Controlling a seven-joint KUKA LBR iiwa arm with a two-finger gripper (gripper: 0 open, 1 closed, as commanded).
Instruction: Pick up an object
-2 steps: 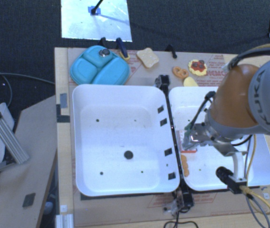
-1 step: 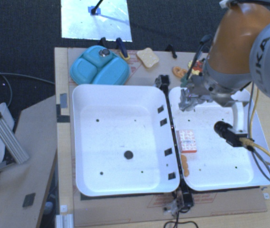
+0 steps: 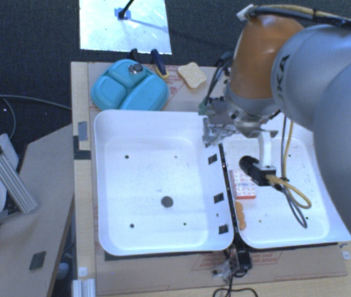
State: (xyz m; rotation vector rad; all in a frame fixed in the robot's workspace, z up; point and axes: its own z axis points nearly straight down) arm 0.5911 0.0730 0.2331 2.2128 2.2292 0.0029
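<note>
The grey arm comes in from the right and covers the back of the right bin, so whatever lies under it there is hidden. Its gripper hangs low over the divider between the two bins, seen from above and partly masked by the wrist, and I cannot tell how wide it stands or whether it has anything. In the right bin, near the divider, lie a small red-and-white box and, just in front of it, an orange piece too small to name. The left bin holds a dark round disc. Behind the bins sit a blue compartment tray and a yellow sponge.
</note>
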